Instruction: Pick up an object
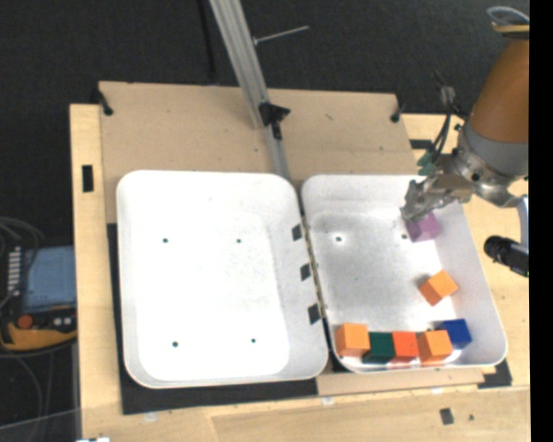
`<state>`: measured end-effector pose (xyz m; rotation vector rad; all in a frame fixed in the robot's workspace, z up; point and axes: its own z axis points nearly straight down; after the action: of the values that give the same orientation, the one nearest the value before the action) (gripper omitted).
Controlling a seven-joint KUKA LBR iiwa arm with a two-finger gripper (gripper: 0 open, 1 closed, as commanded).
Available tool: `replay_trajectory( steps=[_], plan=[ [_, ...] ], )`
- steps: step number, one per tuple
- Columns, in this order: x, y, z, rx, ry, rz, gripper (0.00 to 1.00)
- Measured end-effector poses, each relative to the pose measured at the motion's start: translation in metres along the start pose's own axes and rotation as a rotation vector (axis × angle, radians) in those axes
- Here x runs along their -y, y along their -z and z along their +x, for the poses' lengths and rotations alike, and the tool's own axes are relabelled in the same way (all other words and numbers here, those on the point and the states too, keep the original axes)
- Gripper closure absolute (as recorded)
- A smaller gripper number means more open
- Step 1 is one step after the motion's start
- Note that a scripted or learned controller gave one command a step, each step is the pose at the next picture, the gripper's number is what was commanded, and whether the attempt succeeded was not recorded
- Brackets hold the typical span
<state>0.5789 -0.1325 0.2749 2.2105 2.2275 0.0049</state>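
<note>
The hand (pixel 424 208) sits over a purple block (pixel 426 227) in the right bin (pixel 369 201); grip unclear.

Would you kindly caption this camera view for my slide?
Gripper above a small purple block in the right white bin.
</note>
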Motion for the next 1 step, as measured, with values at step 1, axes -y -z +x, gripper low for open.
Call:
replay_trajectory(
  steps=[1],
  plan=[
    [0.0021,0.0001,0.0538,-0.001,-0.001,0.003,1.0]
  ],
)
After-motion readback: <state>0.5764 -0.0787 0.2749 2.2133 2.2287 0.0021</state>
